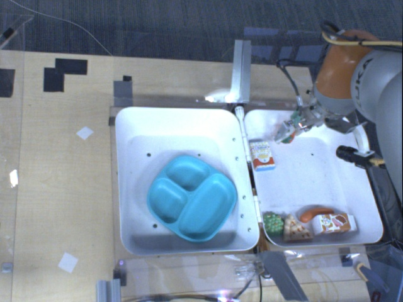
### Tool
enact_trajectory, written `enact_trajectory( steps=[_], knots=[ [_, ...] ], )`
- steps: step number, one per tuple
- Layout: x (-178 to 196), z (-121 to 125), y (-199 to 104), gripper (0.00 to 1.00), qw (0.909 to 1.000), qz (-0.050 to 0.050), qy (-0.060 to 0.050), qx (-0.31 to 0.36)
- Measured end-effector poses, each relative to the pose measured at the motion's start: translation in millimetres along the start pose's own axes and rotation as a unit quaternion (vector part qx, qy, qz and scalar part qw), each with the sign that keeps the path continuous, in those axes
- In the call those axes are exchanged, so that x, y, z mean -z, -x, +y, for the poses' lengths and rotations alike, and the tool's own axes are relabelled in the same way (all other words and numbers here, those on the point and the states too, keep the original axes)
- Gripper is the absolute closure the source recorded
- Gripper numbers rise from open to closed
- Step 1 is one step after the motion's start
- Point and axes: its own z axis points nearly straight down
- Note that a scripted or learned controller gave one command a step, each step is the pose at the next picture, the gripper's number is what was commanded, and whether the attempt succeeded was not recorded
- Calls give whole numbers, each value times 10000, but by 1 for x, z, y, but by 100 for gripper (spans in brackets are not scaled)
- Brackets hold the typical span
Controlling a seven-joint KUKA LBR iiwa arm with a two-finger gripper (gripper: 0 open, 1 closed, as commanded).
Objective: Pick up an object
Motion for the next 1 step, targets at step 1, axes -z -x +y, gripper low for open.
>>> enact_trajectory(
  steps=[1],
  knots=[
    [88, 8, -68, 100, 9999, 26, -5, -161]
  ],
)
